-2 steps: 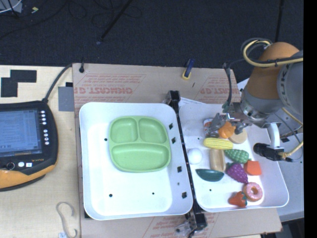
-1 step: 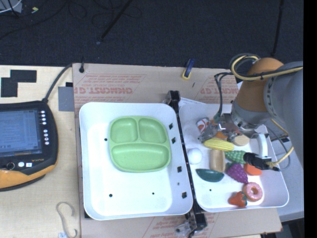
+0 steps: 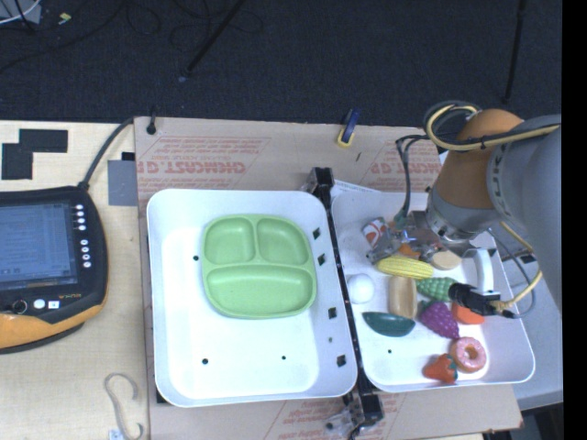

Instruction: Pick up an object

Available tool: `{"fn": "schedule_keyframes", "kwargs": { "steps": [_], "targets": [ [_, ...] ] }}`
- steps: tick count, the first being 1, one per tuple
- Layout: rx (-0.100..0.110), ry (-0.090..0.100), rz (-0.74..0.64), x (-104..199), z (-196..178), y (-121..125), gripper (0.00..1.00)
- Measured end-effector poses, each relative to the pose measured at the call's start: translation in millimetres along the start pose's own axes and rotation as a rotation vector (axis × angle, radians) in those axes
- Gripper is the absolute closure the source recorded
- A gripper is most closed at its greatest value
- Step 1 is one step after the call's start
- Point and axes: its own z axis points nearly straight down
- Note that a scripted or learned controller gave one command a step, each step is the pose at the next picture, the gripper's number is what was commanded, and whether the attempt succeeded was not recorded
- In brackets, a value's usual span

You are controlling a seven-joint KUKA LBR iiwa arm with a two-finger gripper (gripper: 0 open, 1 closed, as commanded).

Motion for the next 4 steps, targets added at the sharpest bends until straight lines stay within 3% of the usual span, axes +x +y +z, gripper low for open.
{"fn": "schedule_keyframes", "kwargs": {
  "steps": [1,3,4],
  "targets": [
    [0.002,0.001,0.002,-1,-10,0,1.00],
    [-0.008,-0.003,0.001,-17,-128,-2,1.00],
    [-0.004,-0.001,-0.002,-18,-141,-1,1.00]
  ]
}}
